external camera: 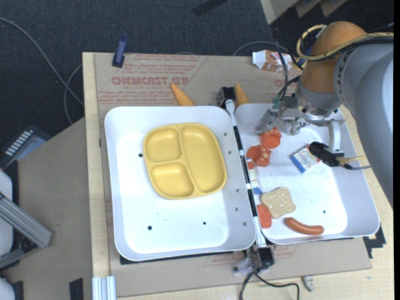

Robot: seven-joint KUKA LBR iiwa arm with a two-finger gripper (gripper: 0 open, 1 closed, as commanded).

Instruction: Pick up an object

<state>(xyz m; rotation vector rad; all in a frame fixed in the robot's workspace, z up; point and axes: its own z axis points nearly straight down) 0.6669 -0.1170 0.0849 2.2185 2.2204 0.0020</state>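
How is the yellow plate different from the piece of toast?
The plate is yellow and big, while the toast is tan and much smaller. The plate has three sections; the toast is one flat slab. The plate lies in the left bin, the toast in the right bin. Both lie flat.

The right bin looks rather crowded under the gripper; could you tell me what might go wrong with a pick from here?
The gripper hangs over the small red pieces near the right bin back wall, so a descent may clip the wall or nudge them apart. The blue-and-white packet lies close by and could be pushed aside instead.
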